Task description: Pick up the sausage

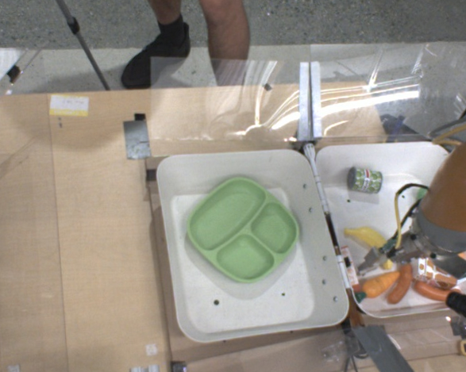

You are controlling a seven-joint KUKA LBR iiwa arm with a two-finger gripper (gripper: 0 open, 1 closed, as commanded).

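While the arm reaches in from the right, the bench reads as follows, left to right.

Left bin (170,249): holds a green divided plate (242,230), three compartments, lying flat near the middle.

Right bin (390,156): holds the loose items, most of them crowded at the near edge.

Small can (365,180): green label, on its side toward the far end, well apart from the rest.

Banana (364,235): yellow, mid-bin, just beyond the near cluster.

Carrot (380,285): orange, at the near left of the cluster, lying just beside the sausage.

Sausage (399,286): reddish brown, tilted, near the front wall, between the carrot and another reddish piece (433,290), possibly a second sausage.

Gripper (398,251): hangs just above the cluster, beyond the sausage; whether it is released or clenched I cannot tell, since the wrist and cable blur it.

Step in hand: approach, grasp not yet made.

Handling note: come down over the sausage's middle, close across its narrow width, and keep clear of the carrot and the front wall, since crowded neighbours could be caught instead.
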